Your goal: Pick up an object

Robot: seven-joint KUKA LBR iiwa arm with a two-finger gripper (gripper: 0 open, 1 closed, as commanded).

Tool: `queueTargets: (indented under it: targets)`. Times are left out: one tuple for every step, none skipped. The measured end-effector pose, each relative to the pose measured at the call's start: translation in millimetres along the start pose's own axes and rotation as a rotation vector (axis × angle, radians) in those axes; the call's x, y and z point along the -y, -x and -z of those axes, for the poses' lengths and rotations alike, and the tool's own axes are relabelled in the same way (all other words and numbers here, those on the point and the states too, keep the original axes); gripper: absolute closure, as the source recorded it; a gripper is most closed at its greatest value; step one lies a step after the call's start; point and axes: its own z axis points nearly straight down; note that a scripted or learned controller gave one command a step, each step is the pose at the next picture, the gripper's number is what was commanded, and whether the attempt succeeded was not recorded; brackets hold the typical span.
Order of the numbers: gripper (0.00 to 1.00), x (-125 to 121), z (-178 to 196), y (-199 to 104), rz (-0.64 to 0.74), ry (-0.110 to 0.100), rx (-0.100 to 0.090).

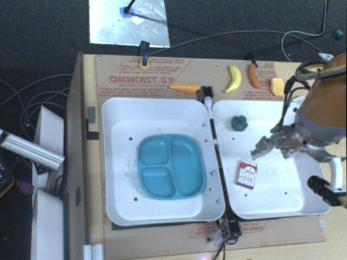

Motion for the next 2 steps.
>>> queueTargets:
  targets:
    - [0.00, -31.3, -157.9, 6.2, -0.003, 0.000, 0.000]
    - [1.00, -31.6, -148.0, 6.0, -0.003, 0.001, 0.000]
